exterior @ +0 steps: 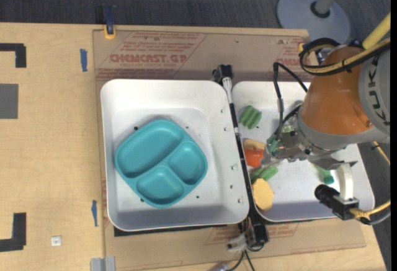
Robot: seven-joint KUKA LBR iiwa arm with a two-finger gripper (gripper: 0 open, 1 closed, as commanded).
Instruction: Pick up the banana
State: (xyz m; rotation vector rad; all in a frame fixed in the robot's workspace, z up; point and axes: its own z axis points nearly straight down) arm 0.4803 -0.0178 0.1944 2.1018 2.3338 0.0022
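Observation:
The banana (263, 194) is a short yellow piece lying in the right bin (298, 209), near its front left corner. My gripper (273, 149) hangs over the left part of that bin, a little behind and to the right of the banana, under the grey arm with the orange band (335, 102). It sits right above a red-orange toy food (254, 156) and a green piece (265, 172). I see nothing yellow at the gripper.
A teal divided plate (162, 162) lies in the left bin (124, 102). A green ridged toy (250, 116) rests at the back left of the right bin, and another green piece (325, 173) shows under the arm at the right. Cables loop beside the wrist.

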